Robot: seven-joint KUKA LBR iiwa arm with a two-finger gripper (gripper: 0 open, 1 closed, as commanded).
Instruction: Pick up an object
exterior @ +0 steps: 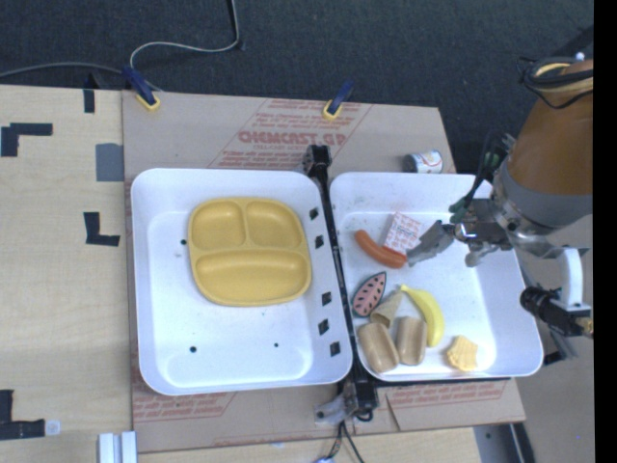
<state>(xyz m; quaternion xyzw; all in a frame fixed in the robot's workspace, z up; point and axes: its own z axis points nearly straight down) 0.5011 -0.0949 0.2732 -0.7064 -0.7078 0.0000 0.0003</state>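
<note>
My gripper (453,248) hangs over the right bin (501,287), its two fingers spread open with nothing between them. The left finger (429,242) reaches toward a white packet with red print (403,230) and an orange-red sausage (379,249). Nearer the front of that bin lie a watermelon slice (368,294), a banana (425,313), two brown bread rolls (378,347) (411,340), a small tan cone piece (388,307) and a yellow chunk (463,354).
The left bin (159,287) holds a yellow divided plate (249,251). A black divider with clips (328,249) runs between the bins. A small can (424,162) lies behind the right bin. The arm's body (554,162) looms over the right side.
</note>
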